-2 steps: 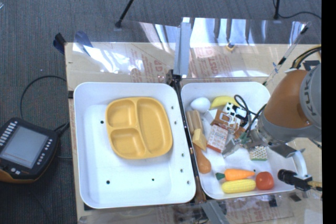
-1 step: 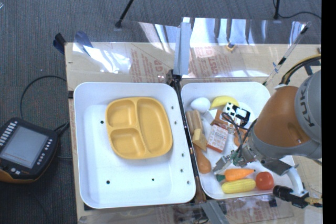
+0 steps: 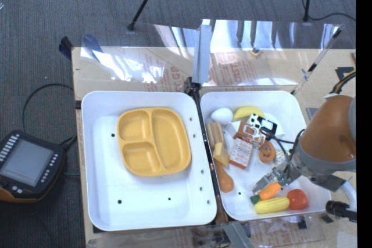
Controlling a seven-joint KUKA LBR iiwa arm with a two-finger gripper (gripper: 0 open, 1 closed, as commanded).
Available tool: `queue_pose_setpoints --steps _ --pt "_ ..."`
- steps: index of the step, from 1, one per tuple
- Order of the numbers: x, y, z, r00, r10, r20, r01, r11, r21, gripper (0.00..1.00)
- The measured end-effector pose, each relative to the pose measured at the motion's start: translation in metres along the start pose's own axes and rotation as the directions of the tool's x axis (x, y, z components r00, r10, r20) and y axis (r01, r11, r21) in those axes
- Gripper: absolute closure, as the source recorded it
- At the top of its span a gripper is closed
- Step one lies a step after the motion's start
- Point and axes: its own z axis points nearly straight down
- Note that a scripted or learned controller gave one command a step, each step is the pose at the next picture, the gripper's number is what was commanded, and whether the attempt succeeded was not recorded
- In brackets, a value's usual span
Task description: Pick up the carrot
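Several things crowd the carrot (image 3: 269,190), and that is our main worry. It lies in the near right part of the right bin (image 3: 290,103), tilted, its green end toward the near left. A yellow corn cob (image 3: 271,204) lies touching or just beside it on the near side, and a red tomato (image 3: 297,199) sits just to its right. Our gripper (image 3: 278,176) hangs right above the carrot's far end, but its tips blur into the clutter, so we cannot tell what state it is in, nor whether it touches the carrot. We judge the risk to be a grasp that lands off-centre, so the rounded carrot slips or rolls away, or one that catches the corn cob instead. Nudging the tomato against the bin wall could also shift the carrot.
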Motion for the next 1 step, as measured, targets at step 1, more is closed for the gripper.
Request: queue_pose_setpoints --steps 1 --pt "-0.0102 -0.0019 0.0007 0.941 0.337 -0.024 -0.337 0.941 0.003 0.0"
